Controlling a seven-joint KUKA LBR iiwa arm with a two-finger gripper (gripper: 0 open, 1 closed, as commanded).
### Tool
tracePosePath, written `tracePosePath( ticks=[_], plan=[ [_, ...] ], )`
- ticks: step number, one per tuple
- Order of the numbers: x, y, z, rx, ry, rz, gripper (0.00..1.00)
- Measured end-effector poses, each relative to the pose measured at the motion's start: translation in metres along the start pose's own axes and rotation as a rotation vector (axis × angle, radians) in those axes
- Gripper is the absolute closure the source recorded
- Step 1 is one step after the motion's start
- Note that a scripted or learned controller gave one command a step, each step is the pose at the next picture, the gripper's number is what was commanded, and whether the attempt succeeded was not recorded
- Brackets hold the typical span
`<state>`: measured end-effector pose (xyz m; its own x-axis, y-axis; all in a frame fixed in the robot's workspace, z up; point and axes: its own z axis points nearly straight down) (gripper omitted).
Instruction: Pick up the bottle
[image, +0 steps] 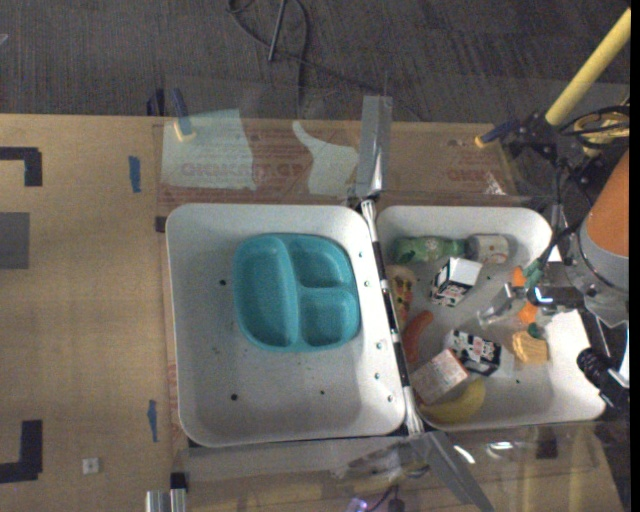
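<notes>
My fingers (503, 303) hung low over the right bin (530, 222), right of centre in the frame, and I could not tell whether they were apart or together. The bottle (430, 248), green with a pale cap, lay on its side along that bin's upper edge, up and to the left of me. Small cartons (455, 281) and a banana (458, 402) lay nearby. The left bin (200, 380) held a teal divided plate (296, 291).

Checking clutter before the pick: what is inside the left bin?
The left bin holds a teal divided plate lying flat toward its back; its compartments look bare. Whatever lies under the plate is covered.
</notes>
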<state>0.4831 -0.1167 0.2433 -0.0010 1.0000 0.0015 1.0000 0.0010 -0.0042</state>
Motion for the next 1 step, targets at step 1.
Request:
tracePosePath(
  ticks=[1],
  plan=[
    [0.0658, -0.0027, -0.1047, -0.003, -0.002, 0.19, 0.0]
  ],
)
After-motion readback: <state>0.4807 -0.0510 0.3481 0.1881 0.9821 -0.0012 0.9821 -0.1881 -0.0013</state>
